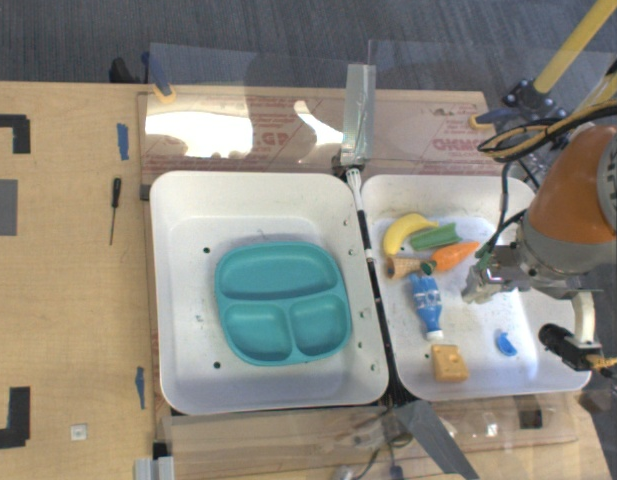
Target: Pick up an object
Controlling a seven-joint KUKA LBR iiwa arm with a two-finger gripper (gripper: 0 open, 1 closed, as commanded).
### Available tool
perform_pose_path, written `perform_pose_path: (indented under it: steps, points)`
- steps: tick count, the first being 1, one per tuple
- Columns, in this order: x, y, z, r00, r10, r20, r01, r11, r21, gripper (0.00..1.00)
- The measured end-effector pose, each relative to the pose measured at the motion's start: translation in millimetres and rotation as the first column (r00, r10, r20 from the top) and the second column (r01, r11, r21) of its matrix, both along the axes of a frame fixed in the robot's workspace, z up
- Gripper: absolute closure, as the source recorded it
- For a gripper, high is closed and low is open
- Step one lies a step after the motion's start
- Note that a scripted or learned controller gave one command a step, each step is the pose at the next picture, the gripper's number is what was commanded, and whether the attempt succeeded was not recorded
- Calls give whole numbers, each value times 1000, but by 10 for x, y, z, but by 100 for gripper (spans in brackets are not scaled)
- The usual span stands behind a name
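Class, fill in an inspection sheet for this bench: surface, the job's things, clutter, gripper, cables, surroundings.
Surface: two white bins; left bin, right bin.
Job's things: in the right bin, banana, green vegetable, carrot, blue bottle, tan block, small blue piece.
Clutter: teal divided plate in the left bin.
Gripper: gripper over the right bin beside the carrot; fingers unclear.
Cables: black cables by the arm.
Surroundings: screwdriver on the wooden bench, grey carpet.

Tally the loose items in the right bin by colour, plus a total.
Yellow: 1, banana
Green: 1, long green item
Orange: 1, carrot
Blue: 2, bottle and small piece
Tan: 2, block and cone
Total: 7
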State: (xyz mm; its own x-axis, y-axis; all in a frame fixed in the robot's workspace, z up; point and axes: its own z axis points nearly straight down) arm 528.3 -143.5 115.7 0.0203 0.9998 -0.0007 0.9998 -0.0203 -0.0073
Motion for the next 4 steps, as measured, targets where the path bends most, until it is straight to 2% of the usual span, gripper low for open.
perform_pose_path:
  steps: [1,2,3,4]
  points:
    - [300,-288,-278,984,179,12,-179,984,-1,0]
    - [686,287,-273,915,404,16,-404,915,-6,0]
    - [589,460,80,965,263,13,-263,965,-2,0]
    - [386,514,1179,904,427,18,-427,904,-6,0]
